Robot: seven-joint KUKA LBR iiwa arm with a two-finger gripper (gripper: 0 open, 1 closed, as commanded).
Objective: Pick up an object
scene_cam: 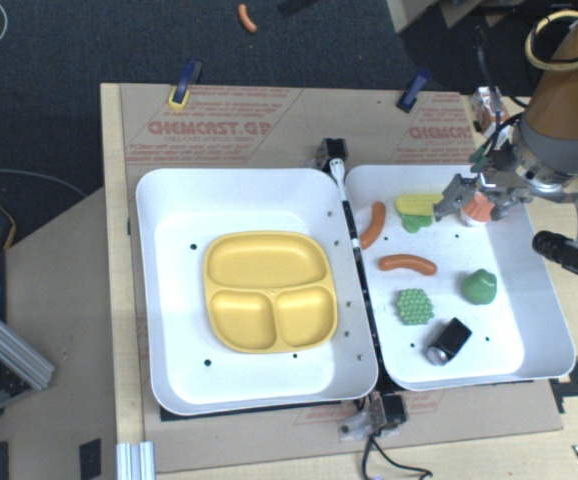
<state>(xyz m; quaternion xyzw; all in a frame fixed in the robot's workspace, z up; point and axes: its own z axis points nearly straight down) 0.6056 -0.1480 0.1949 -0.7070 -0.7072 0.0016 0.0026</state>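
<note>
Near the far rim of the shallow white right bin [539, 313], my two-finger gripper [476, 200] is hovering; whether it is apart or together I cannot tell, and the yellow-green plastic toy [416, 208] is lying just beside.

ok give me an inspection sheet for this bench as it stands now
surface: board bearing left bin and right bin
job's things: in the right bin, two sausages, yellow piece, green pepper, bumpy green piece, black block
clutter: yellow divided tray in left bin
gripper: gripper over the right bin's far side; an orange thing sits at its tip, grasp unclear
cables: wires at the bench's near edge
surroundings: dark carpet, stray sausage on it
</note>
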